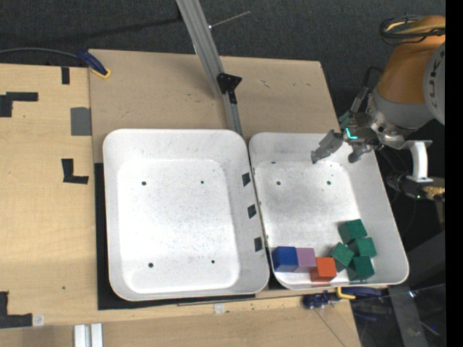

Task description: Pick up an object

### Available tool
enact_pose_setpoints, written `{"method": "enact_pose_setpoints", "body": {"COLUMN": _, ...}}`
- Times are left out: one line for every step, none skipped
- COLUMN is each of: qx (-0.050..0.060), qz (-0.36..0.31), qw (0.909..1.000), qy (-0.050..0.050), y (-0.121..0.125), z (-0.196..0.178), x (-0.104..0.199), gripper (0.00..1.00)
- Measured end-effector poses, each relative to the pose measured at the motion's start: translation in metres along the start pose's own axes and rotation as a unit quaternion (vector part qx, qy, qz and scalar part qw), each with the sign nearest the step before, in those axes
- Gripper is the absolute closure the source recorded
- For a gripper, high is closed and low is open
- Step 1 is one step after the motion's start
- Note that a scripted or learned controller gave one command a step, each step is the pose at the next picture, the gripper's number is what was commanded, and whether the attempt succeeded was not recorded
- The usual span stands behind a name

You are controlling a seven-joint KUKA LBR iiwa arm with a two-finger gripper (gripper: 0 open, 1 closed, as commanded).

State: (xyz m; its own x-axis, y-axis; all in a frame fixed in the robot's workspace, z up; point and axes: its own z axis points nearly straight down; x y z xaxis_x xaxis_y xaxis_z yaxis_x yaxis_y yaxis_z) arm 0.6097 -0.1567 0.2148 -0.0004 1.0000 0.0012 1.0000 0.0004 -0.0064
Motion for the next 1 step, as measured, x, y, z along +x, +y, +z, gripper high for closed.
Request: {"method": "enact_pose_setpoints", "body": {"qx": -0.003, "qz": -0.001, "qw": 1.0, "qy": -0.001, "y": 0.001, "z": -0.003, "x": 0.0001, "gripper": 0.0}}
